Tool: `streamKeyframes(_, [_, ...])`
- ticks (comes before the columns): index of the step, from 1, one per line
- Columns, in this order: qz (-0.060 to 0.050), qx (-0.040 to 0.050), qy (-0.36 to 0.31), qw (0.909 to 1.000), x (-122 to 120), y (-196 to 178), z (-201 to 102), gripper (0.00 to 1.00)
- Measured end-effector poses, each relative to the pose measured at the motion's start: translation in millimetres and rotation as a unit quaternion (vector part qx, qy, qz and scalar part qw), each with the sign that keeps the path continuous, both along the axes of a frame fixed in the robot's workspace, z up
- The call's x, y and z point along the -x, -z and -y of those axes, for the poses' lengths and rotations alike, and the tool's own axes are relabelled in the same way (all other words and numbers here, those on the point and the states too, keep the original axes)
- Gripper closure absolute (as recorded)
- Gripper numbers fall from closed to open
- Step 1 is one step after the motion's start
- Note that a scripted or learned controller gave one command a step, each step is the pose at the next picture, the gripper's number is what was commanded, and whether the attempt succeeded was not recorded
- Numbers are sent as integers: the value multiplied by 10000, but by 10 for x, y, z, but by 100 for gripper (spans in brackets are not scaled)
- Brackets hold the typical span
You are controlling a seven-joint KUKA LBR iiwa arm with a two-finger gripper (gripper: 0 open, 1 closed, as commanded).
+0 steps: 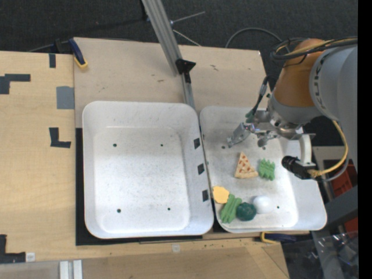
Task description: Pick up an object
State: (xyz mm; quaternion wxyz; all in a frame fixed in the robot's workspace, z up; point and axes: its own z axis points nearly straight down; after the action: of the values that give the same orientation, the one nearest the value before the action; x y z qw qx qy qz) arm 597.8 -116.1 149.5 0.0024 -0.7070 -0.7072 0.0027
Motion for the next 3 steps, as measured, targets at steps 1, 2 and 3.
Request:
streamKeyframes(1, [-3, -1, -1, 10000, -50, 534, 68, 0])
streamKeyframes(2, [21, -5, -11, 10000, -66, 402, 55, 100])
streamKeyframes(3, [47, -2, -8, 10000, -67, -28, 7, 100])
